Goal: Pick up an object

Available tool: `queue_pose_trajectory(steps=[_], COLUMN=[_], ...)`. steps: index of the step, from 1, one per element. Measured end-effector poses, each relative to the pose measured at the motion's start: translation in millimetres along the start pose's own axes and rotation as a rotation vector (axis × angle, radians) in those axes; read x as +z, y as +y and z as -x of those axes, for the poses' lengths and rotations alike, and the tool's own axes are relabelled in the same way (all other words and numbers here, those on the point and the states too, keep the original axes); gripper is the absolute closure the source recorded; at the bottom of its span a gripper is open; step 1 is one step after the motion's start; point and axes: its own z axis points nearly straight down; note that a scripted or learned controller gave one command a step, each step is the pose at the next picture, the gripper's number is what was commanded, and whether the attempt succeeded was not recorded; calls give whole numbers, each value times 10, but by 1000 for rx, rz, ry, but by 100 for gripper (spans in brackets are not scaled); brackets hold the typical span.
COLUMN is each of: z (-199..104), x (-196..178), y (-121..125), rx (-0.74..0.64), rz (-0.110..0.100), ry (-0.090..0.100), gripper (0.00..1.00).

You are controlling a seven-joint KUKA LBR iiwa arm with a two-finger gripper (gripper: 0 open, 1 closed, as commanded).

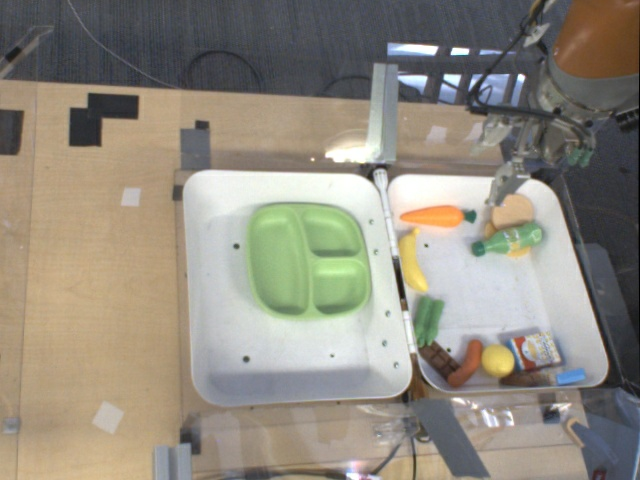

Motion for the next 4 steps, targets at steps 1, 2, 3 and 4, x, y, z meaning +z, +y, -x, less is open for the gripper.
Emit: queue_pose_trajectory(steps=[1, 2, 3, 4], z=[1, -682, -779, -878], x=[1691, 1785, 1784, 1780], y=[-384, 251, 177, 241], rx=[-49, 13, 205, 261], rz=[-2, 1, 1, 0], ry=[0, -2, -5, -6], gripper=[0, 0, 0, 0])
